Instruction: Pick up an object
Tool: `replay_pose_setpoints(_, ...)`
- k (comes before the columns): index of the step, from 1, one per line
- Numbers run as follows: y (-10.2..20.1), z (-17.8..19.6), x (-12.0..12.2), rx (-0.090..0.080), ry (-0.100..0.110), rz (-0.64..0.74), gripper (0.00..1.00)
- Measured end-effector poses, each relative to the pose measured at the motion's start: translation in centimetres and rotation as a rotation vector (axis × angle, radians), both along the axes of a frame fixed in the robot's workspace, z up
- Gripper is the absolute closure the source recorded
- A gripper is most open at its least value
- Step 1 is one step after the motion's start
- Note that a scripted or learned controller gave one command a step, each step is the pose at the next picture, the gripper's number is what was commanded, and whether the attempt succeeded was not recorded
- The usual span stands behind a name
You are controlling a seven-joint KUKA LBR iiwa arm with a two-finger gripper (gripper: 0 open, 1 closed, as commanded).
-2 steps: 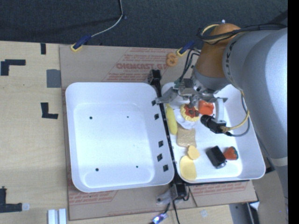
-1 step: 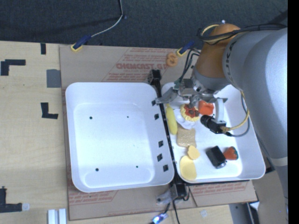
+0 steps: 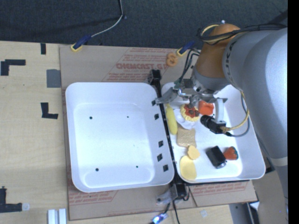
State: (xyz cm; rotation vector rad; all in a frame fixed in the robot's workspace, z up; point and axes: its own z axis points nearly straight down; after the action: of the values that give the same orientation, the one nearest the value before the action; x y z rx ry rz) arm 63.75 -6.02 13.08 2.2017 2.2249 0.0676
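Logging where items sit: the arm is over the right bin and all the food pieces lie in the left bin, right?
Not quite. The camera view shows the arm over the right bin, and the food pieces lie in that right bin too, not the left bin.

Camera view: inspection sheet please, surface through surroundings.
Surface: bench with cardboard sheet under two white bins; black tape marks at left.
Job's things: right bin holds yellow banana-like piece, tan slice, two pale yellow pieces, black block, red piece.
Clutter: left bin, nothing seen inside.
Grippers: gripper low over right bin's far end, by orange-red items; finger state unclear.
Cables: thin cable across the dark backdrop; yellow cable on arm.
Surroundings: dark fabric behind the bench.
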Motion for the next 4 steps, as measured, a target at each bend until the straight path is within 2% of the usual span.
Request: replay_pose_setpoints(4, 0.09, -0.23, -0.09, 0.002, 0.006, 0.002, 0.00)
